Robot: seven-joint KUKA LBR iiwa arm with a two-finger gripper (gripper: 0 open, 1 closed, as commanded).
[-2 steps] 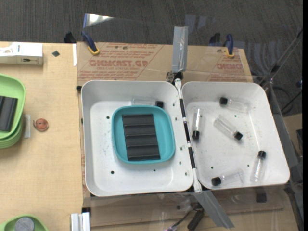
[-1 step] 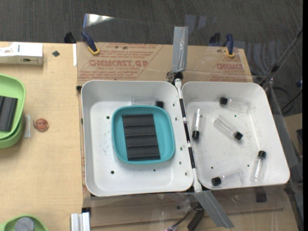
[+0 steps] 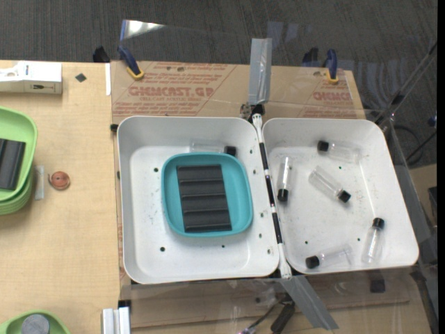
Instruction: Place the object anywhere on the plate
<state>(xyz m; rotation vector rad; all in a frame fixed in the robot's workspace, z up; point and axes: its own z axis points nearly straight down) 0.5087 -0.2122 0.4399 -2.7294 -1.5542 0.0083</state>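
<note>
Camera view: teal plate in left bin, clear vials in right bin, black caps pointing variously

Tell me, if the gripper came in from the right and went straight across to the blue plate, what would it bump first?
Probably the right bin at its outer wall, then the capped vial lying midway, if it travels low. Higher up, the way looks free.

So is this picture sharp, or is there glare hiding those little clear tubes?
Camera view: fairly sharp and evenly lit, with soft shadows. The clear vials blend into the white right bin, so mainly their black caps stand out. The teal plate in the left bin reads clearly, with no strong glare.
</note>
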